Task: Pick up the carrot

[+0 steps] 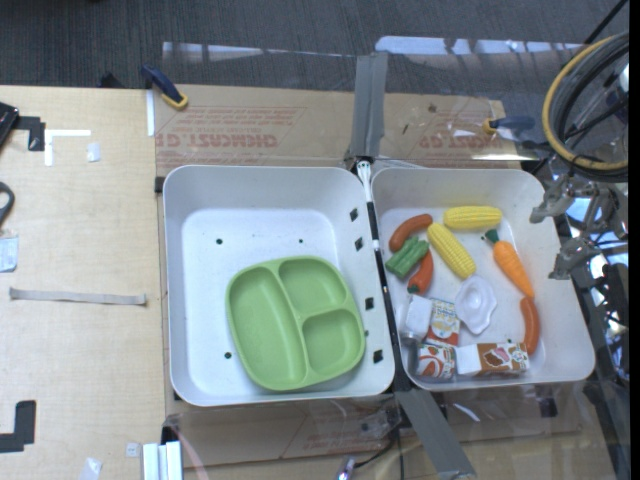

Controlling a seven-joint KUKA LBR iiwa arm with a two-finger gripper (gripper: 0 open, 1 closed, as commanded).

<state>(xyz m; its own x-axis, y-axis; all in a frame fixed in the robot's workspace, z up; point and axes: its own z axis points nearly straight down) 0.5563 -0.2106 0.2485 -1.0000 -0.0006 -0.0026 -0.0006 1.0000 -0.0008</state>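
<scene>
The carrot (512,266) is orange with a small green top and lies slanted in the right part of the right bin (560,353). Its green end points up and left, toward a corn cob. My gripper (561,233) hangs at the right rim of that bin, a short way right of the carrot and apart from it. Two metal fingers (552,206) point left and stand open, with nothing between them.
Around the carrot lie two corn cobs (451,249), an orange-red sausage (529,325), a white plastic piece (475,303), a red sausage (410,231), a green pepper (407,258) and small boxes (500,358). The left bin (190,268) holds a green divided plate (295,320). Yellow cables (585,68) loop at the right.
</scene>
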